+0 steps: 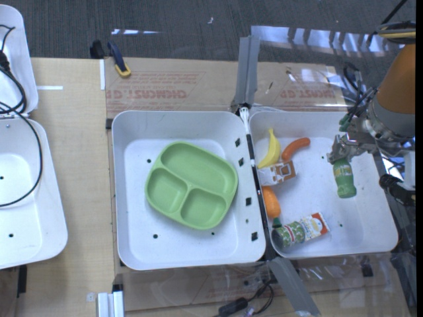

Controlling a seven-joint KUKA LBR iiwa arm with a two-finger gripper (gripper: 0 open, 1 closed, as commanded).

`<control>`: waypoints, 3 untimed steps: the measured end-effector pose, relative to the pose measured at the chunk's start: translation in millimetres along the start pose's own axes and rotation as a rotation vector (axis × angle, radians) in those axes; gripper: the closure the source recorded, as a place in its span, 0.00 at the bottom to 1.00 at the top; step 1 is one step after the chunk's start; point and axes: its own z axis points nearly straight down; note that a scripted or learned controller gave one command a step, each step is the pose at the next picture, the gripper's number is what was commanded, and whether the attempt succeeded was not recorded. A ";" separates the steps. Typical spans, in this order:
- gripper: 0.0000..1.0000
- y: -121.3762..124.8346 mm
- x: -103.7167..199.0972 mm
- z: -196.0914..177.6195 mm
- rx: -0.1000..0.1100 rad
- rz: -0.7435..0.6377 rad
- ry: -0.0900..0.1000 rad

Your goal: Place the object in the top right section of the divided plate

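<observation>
A pale wooden bench (73, 84) stands on dark grey carpet (165, 12). Two shallow white bins (125, 197) sit side by side on it, a yellow-handled clamp (119, 59) near its far edge, black cables (20, 91) trailing at left.

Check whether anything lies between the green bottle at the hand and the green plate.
The green bottle sits in the right bin under the hand. The bins' walls, banana and carrot lie between it and the divided plate.

Gripper (343, 156) over right bin (370, 240), green bottle (344, 180) between fingers; green divided plate (191, 185) left bin.
</observation>
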 end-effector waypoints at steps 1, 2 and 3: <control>1.00 -28.1 94.6 -23.8 0.002 0.080 0.000; 1.00 -22.7 162.6 0.8 0.004 -0.068 -0.001; 1.00 -27.5 224.4 -0.9 0.001 -0.203 -0.001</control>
